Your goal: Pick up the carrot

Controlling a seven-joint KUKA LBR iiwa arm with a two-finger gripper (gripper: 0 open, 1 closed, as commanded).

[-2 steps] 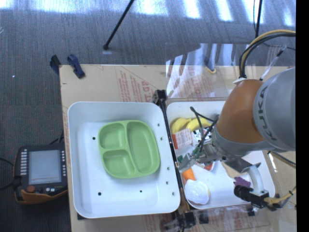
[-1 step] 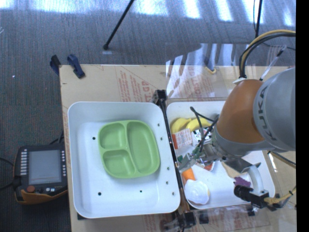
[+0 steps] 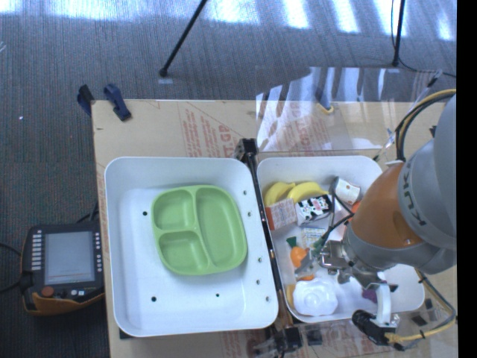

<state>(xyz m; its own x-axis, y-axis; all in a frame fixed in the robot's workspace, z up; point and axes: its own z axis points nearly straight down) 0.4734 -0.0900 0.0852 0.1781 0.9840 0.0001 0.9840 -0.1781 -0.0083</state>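
Fingers: state cannot be told, the gripper (image 3: 326, 258) sitting under the grey-and-orange arm (image 3: 402, 215) down in the right white bin (image 3: 406, 293); small orange carrot (image 3: 299, 256) lying just beside it, apparently ungrasped; green three-compartment plastic tray (image 3: 199, 228) waiting in the left white bin (image 3: 127, 274).

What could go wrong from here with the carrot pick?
1. The small orange carrot lies packed among other items in the right white bin, beside a green-topped piece and near the white lumpy item, so a neighbour may get caught or pushed instead.
2. The gripper sits close beside the carrot rather than over it, so it could nudge the carrot aside.
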